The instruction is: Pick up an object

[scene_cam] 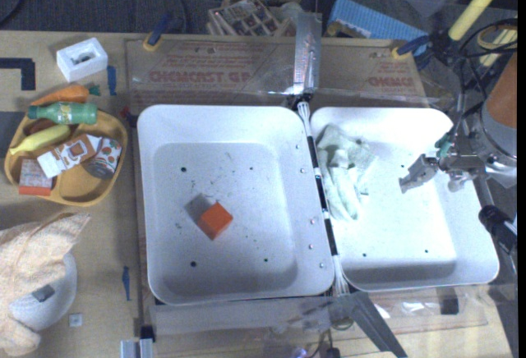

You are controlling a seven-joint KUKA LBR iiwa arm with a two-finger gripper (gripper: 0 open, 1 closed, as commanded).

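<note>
Orange block (pixel 216 221), left bin (pixel 164 135): apparently rigid, light, flat-sided; for gripping across opposite faces; gripper (pixel 415 174) over right bin (pixel 427 241), finger state indeterminable.

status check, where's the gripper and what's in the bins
Gripper over right bin, nothing seen between its fingers. Orange block loose in left bin. Pale crumpled object at right bin's left side, apart from the gripper.

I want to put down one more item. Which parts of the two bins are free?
Left white bin: free except around the orange block. Right white bin: lower half free; crowded near the pale crumpled cloth and the gripper.
</note>
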